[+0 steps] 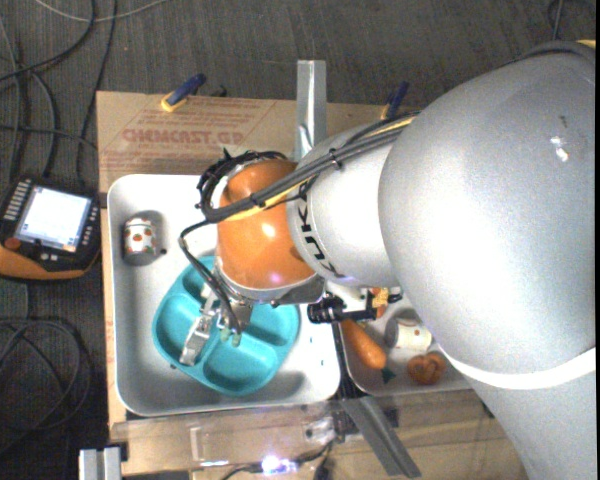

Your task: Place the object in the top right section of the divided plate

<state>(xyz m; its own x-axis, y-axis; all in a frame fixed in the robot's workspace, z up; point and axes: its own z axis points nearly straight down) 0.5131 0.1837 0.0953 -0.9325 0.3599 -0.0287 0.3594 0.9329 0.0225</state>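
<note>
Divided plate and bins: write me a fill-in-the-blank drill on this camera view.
1. The divided plate is coloured ____.
2. That plate lies in the ____ bin.
3. The hand hangs above the ____.
4. The carrot lies in the ____ bin.

Missing words: teal; left; plate; right

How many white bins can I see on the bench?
2. The left bin holds the blue plate and a small can. The right bin is mostly under the arm, with a carrot and other small things inside; more may be hidden.
</note>
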